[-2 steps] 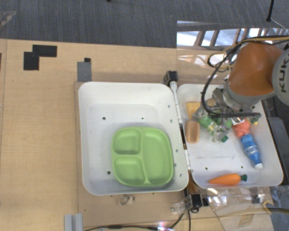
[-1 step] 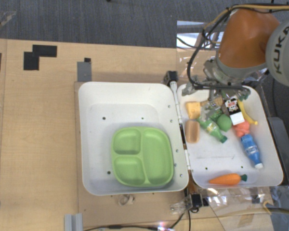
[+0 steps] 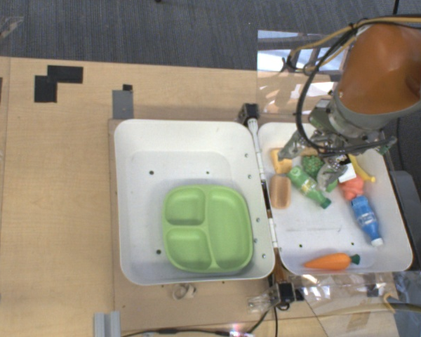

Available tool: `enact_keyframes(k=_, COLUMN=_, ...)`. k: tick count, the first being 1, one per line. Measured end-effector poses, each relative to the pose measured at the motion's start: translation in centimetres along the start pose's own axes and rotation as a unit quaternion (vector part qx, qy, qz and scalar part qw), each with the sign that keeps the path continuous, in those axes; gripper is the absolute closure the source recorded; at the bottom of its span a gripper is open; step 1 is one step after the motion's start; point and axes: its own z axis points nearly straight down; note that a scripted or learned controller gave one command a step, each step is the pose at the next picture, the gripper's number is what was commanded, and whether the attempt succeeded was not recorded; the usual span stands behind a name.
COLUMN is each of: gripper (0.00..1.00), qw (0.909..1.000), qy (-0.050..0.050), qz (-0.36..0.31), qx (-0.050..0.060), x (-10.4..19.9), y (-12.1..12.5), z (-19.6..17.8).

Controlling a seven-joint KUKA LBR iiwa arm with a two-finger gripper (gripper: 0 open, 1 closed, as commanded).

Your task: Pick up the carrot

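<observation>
The carrot, orange with a green top, lies on its side by the near wall of the right bin. My gripper hovers over the far half of that bin, well away from the carrot. Its fingers are spread open on either side of a small green toy, and nothing is gripped between them. The arm's orange band hides part of the bin's far right corner.
Crowded under the gripper are a yellow piece, a green bottle, a tan loaf, a red-orange item, a yellow banana and a blue bottle. The left bin holds a green divided plate.
</observation>
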Motion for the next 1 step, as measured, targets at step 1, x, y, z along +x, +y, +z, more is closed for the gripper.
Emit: enact_keyframes(k=1, gripper=0.00, qw=0.9998, qy=-0.002, qz=0.017, qx=0.002, x=-0.48, y=-4.30, z=10.21)
